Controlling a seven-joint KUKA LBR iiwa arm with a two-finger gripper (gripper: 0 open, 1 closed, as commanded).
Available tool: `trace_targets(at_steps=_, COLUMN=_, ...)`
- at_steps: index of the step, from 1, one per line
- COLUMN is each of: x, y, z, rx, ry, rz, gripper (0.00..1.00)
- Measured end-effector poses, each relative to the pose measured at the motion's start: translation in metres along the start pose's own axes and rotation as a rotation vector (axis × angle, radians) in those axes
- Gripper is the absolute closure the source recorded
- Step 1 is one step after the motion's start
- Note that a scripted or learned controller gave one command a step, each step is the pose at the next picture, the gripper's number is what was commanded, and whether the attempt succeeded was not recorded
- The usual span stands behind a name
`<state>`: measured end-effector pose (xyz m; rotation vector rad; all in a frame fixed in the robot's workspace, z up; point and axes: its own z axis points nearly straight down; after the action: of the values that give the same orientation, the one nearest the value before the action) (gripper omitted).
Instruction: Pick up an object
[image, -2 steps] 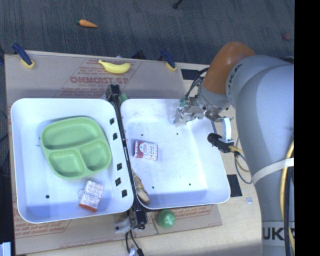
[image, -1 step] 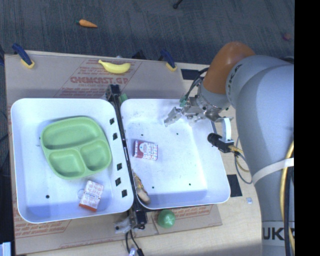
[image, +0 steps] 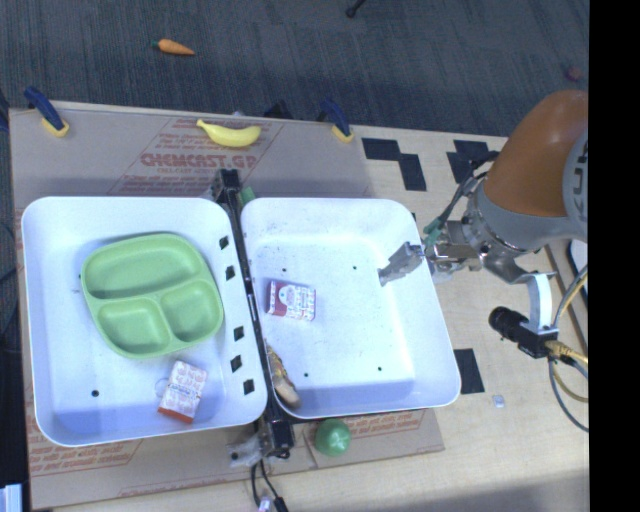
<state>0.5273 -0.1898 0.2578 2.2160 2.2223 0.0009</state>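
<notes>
**Over right bin's right rim: gripper, nothing visibly held**

At the right bin (image: 400, 372), the gripper (image: 400, 262) sits by the right-hand wall, pointing left. Can't tell its state at this resolution; no object seen in it. Red-and-white carton (image: 290, 299) lies flat on the bin floor, left of the gripper and a bit nearer the camera, well apart. Tan item (image: 282, 383) rests further left at the near-left corner. Beyond the divider, far left of the gripper: green divided plate (image: 152, 293) and a small snack packet (image: 182, 389) in the left bin (image: 40, 320). Green ball (image: 333, 437) on the surface, outside the bins' near edge.
</notes>
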Motion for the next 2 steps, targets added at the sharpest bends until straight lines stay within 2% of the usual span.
trace_targets(at_steps=1, x=-0.004, y=0.071, z=0.166, rx=0.004, ry=0.002, rz=-0.005, gripper=0.0)
trace_targets(at_steps=2, x=-0.012, y=0.107, z=0.068, rx=0.001, ry=0.001, rz=-0.002, gripper=0.0)
